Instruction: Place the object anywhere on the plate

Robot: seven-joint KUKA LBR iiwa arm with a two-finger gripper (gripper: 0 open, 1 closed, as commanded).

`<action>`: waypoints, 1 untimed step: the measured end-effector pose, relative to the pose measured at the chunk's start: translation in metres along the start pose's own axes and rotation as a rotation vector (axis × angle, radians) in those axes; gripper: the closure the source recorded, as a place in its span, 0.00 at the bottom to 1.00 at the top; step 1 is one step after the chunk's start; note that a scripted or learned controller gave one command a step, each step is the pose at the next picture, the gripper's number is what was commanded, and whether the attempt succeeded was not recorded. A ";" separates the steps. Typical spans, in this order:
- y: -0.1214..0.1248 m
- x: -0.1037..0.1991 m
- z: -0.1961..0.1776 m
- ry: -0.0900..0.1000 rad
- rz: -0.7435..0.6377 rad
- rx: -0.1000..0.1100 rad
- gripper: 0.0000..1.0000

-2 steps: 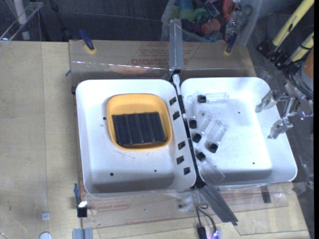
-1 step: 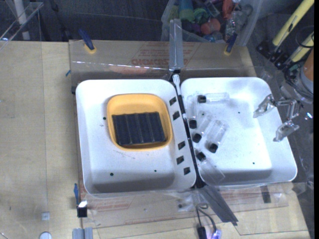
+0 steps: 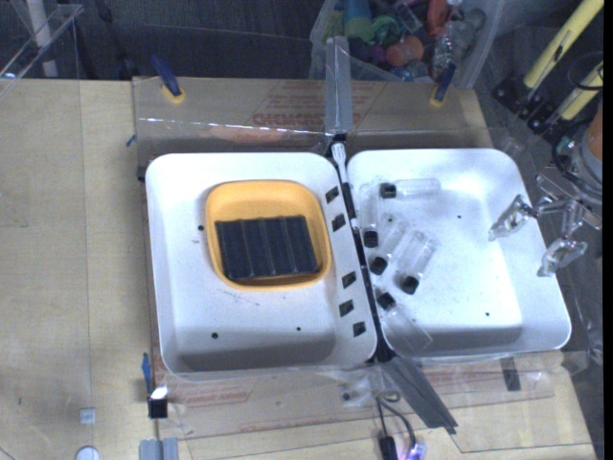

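Glossy yellow plastic plate (image 3: 263, 199), clear plastic vials (image 3: 414, 254), shiny metal claw (image 3: 536, 239).

The arm (image 3: 586, 175) is cut off by the right edge, so little above its wrist shows; the pincer (image 3: 533, 233) is pale and blurred against the right bin (image 3: 479, 319), its finger gap too faint to judge; the clear vials (image 3: 402, 247) blend into that white floor, their count uncertain; the tub of coloured things (image 3: 407, 12) behind the bench (image 3: 57, 257) is cropped at the top edge.
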State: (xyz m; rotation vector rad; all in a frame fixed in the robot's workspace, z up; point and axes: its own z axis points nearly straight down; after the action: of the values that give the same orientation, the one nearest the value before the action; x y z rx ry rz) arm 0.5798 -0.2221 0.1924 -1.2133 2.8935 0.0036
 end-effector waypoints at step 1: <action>-0.005 -0.007 0.003 -0.002 -0.310 0.003 0.00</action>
State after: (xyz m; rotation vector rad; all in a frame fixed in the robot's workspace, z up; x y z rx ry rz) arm 0.5881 -0.2209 0.1898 -1.6432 2.6685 -0.0008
